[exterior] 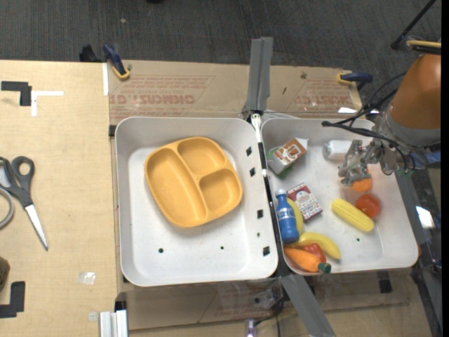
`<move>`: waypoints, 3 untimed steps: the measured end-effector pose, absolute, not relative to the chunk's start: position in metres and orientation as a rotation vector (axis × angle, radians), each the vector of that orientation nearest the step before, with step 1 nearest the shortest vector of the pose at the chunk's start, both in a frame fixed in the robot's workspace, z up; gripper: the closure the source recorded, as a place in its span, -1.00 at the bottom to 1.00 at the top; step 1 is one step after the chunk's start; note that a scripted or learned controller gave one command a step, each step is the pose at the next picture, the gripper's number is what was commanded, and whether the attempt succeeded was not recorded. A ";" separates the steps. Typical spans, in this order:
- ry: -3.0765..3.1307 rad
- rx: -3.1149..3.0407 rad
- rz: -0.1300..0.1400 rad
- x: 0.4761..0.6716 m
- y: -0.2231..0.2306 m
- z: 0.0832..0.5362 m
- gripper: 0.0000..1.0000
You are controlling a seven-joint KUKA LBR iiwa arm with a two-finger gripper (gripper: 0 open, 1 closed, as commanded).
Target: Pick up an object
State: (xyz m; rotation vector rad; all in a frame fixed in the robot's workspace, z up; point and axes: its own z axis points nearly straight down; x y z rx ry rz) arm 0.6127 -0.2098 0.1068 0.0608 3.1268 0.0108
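My gripper [353,166] hangs low in the upper right part of the right bin [400,255]. Directly under its tip lies a small orange fruit [362,184], partly hidden by it. Close by are a red tomato [368,204], a yellow corn cob [352,215] and a white object [336,148]. Further left lie a green and brown carton [287,154], a small red and white box [304,201] and a blue bottle [285,218]. A banana [321,243] and an orange carrot-like toy [302,259] sit at the front.
The left bin [133,258] holds a yellow divided plate [193,181]. Scissors [25,196] lie on the wooden bench at the far left. Blue clamps [116,60] grip the cardboard behind the bins. Cables trail by the arm at the right.
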 end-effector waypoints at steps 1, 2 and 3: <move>3.127 0.061 0.005 0.612 -0.212 0.107 -1.00; 3.131 0.142 0.000 0.617 -0.213 0.094 -1.00; 3.126 0.137 0.010 0.620 -0.209 0.106 1.00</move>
